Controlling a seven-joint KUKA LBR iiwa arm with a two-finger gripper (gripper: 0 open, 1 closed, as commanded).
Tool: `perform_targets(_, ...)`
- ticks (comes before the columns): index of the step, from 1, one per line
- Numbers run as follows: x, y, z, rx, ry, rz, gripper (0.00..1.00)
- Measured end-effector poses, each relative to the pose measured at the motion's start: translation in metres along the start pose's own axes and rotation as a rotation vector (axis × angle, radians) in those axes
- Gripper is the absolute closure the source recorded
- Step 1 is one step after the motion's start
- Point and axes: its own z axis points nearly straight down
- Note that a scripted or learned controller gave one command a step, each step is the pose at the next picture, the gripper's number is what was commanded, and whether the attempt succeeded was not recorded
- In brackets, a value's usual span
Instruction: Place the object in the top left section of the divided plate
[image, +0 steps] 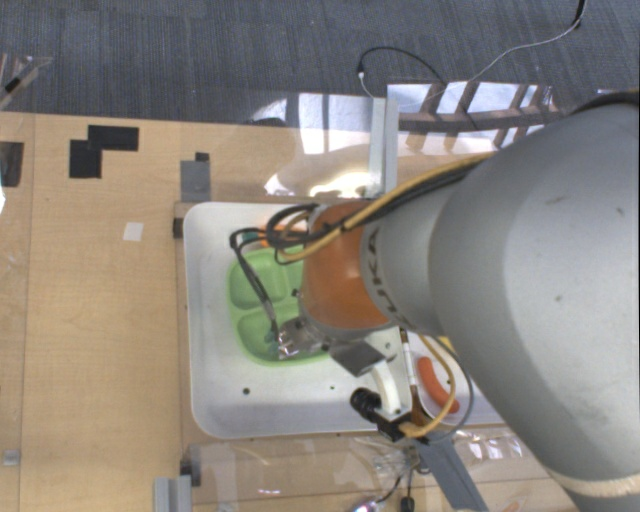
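A pale wooden bench (90, 380) with a smooth, faintly grained top fills the lower part of the camera view, and beyond its far edge lies a dark, ribbed carpet. Three flat black marks of blocky outline and one small grey square sit on the wood at upper left.

The biggest thing in sight is the arm (530, 290), a broad rounded cylinder of matte grey that comes in from the right and covers most of that side. Its glossy orange band (335, 270) curves above the wrist, and black and yellow cables loop around it.

Under the arm lies one white bin (215, 400), shallow, smooth plastic with rounded corners; the arm hides much of its right part. A second bin cannot be made out beneath the arm.

Inside the bin rests one divided plate (248, 300), bright green plastic with raised ridges between soft, rounded hollows. Two sections show at its left side; the rest is under the wrist.

The gripper (287, 343) is a small metallic part low over the plate's near section. Whether it is spread or pressed together cannot be told, nor whether anything is in it.

One small orange-red object (432, 378), rounded and smooth, shows in the bin to the right of the plate, partly behind cables, well apart from the plate's top left section.
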Motion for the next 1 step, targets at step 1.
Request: perform_targets(1, 0.0072, 0.0484, 0.0005, 0.009, 0.0, 0.077, 1.0)
